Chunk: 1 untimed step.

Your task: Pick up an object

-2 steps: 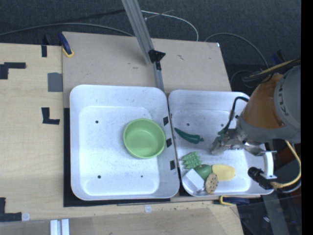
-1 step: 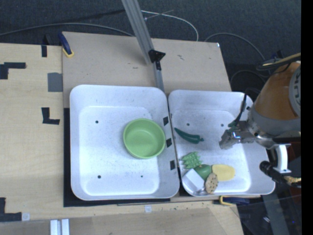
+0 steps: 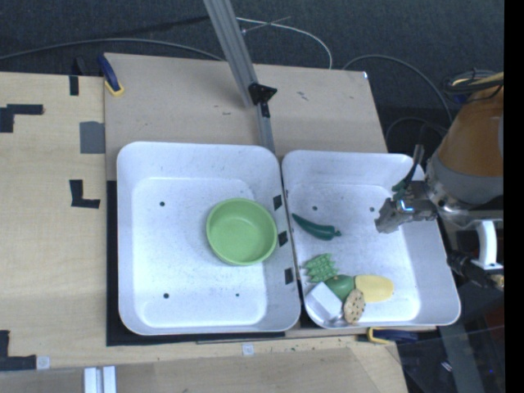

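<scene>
A green bowl (image 3: 241, 232) sits in the left bin (image 3: 147, 170). In the right bin (image 3: 352, 170) a dark green pepper (image 3: 316, 228) lies near the left wall. A cluster lies at the front: a light green leafy piece (image 3: 320, 266), a green and white item (image 3: 331, 294), a yellow lemon-shaped piece (image 3: 374, 287) and a brown speckled cookie (image 3: 354, 305). My gripper (image 3: 394, 216) hangs over the right side of the right bin, to the right of the pepper and above the lemon piece. Nothing shows between its fingers.
A grey metal pole (image 3: 233, 43) slants down from the top to the seam between the bins. Cables (image 3: 286, 31) lie on the dark floor behind the bench. A blue and yellow clamp (image 3: 110, 74) sits at the bench's back left corner.
</scene>
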### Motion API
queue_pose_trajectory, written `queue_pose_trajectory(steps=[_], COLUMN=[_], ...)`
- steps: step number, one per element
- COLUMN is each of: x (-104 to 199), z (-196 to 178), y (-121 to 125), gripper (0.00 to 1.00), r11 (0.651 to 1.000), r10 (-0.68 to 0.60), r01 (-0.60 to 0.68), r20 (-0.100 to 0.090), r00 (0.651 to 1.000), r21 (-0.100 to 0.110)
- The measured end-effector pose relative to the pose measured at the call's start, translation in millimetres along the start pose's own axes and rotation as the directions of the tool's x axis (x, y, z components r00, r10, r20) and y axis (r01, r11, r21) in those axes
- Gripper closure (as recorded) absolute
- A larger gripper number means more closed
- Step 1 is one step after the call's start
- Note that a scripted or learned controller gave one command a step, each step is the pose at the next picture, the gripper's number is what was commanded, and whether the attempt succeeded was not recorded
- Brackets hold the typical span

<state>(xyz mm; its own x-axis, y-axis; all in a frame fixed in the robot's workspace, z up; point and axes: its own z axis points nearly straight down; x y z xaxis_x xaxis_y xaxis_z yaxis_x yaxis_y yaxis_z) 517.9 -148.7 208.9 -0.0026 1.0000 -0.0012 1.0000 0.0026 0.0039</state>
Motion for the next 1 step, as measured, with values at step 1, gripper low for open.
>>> queue_pose_trajectory(steps=[1], x=[0.1], z=[-47.2], y=[1.3], gripper=[1.00], r11=[1.000], r10=[0.001], r01=[-0.001], r20=[0.000], r00=[1.000], r21=[0.000])
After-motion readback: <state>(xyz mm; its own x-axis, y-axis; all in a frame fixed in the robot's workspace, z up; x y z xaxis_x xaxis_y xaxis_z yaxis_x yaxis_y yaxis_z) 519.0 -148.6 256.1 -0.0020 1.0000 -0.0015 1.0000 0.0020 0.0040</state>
